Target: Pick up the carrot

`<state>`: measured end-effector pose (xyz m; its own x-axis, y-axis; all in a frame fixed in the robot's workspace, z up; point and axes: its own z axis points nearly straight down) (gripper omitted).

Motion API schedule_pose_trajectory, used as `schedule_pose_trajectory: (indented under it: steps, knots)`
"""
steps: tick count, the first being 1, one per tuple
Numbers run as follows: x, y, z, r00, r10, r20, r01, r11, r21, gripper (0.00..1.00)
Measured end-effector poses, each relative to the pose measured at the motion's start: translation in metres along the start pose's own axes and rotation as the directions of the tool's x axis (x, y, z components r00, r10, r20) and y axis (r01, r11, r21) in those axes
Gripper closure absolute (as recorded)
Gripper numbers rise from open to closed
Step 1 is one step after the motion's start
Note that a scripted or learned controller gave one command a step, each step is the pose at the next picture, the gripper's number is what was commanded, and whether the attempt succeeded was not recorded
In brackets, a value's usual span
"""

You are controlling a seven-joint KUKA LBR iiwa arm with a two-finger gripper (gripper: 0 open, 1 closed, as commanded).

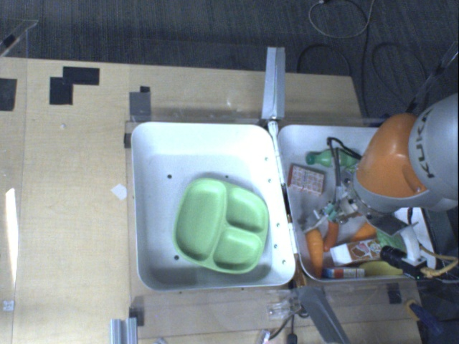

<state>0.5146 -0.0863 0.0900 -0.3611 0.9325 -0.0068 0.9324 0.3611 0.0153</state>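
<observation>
On my housing at 3 o'clock I can read the letters "KU" of a brand name, above my orange band (391, 160). In the right bin (287, 192) a small card (306, 180) carries red printing too fine to read, and a white bottle (361, 251) at 5 o'clock bears a red and orange label I cannot make out. My pincer (337, 212) is low in that bin; whether it is spread or pressed together I cannot tell. The carrot (314, 248) lies just below it toward 7 o'clock, near the bin's left wall, with a 2nd orange piece (330, 233) beside it. A green bottle (331, 158) lies at 12 o'clock of the bin. The left bin (158, 163) holds a green 3-part tray (221, 224). The counter (64, 213) is pale wood with black patches (72, 83) at 10 o'clock; beyond it, dark carpet (179, 13) with a cable (344, 16)
</observation>
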Motion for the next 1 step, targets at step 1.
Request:
schedule_pose_trajectory:
  steps: [1]
  knots:
    - [0.0005, 0.0036, -0.0118, 1.0, -0.003, 0.001, 0.003, 1.0, -0.008, 1.0]
